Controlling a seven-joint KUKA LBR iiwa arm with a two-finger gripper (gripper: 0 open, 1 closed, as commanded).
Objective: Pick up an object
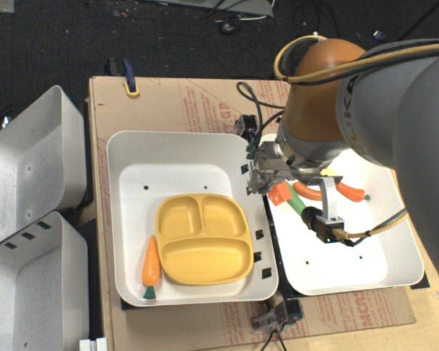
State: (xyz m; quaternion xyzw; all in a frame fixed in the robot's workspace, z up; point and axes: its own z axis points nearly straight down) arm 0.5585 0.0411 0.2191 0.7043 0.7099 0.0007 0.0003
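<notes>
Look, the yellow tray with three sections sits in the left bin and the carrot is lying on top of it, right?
Not quite. The camera view shows the yellow tray in the left bin, but the carrot is not on top of it. The carrot lies on the bin floor beside the tray's left edge, with its green end pointing toward the near rim.

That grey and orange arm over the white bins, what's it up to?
The arm reaches in from the right and hangs low over the right bin, where some orange and green toy pieces lie under its wrist. It is meant to pick something up; whether it has hold of anything can't be seen. In the left bin sit a yellow divided tray and a toy carrot beside it, both untouched.
</notes>
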